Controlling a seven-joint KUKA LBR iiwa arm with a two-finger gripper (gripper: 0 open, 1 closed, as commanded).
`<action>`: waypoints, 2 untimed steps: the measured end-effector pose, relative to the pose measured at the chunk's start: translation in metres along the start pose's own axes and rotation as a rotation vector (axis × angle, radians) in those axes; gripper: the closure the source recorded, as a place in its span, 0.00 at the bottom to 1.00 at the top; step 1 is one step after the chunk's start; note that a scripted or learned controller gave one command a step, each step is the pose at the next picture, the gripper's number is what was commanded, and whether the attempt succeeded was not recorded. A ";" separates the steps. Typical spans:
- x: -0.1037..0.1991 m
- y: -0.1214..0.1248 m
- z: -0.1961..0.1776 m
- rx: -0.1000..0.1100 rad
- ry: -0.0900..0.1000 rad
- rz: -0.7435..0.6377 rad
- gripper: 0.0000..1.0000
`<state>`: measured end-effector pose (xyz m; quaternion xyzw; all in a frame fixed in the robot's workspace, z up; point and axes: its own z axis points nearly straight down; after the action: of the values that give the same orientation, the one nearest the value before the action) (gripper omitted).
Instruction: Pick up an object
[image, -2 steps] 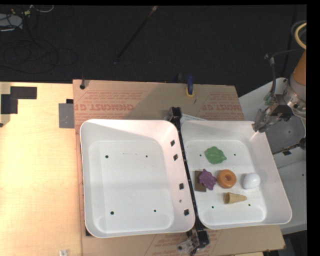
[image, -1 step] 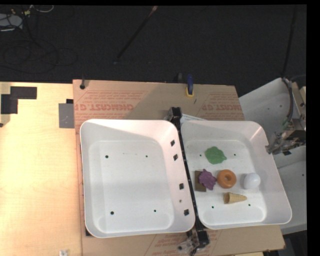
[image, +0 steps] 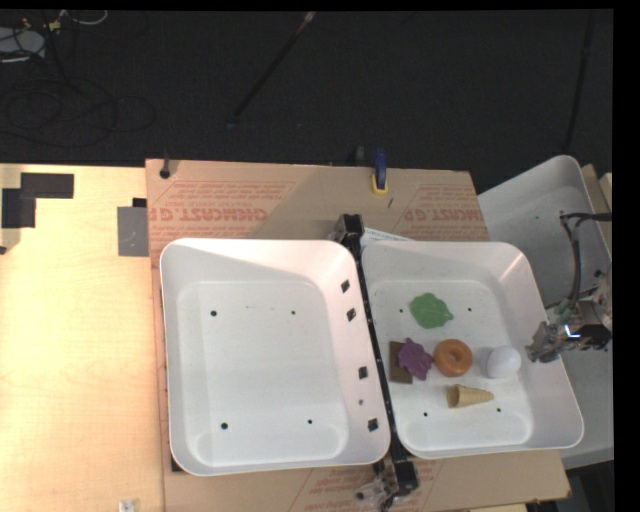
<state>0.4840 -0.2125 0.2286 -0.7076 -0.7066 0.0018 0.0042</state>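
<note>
Objects for the pick all sit in the right bin (image: 505, 262), none in the pincer. Going big to small: table (image: 70, 330), light wood, runs along the left side, with a cardboard sheet (image: 300, 200) under both bins. Left bin (image: 185, 270), white, shallow, touching the right bin along a middle seam with black clips. Right bin same kind, slightly farther right and a bit tilted.

Arm parts at the right edge, pale grey housing (image: 545, 195) at far right, cables looping down. Pincer (image: 560, 340) hangs just over the right rim of the right bin, well apart from most items, nearest the white ball; cannot tell how its jaws stand (too small and cluttered).

Contents of the right bin, mid area: green leafy piece (image: 431, 310) farthest back; purple lumpy thing (image: 414, 358) on a dark brown block (image: 399, 368), left of the rest; orange donut (image: 454, 357) just beside the purple thing on its right; white ball (image: 503, 362) right of the donut, small gap between; tan cone (image: 468, 396) lying on its side, nearest of the group, tip pointing right.

Blue clamp (image: 380, 172) at the far edge of the cardboard.
</note>
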 end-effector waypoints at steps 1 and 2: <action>0.086 -0.008 -0.120 -0.018 -0.002 -0.011 1.00; 0.069 -0.010 0.078 0.004 0.000 -0.001 1.00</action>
<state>0.4735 -0.1436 0.1508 -0.7074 -0.7068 0.0032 0.0058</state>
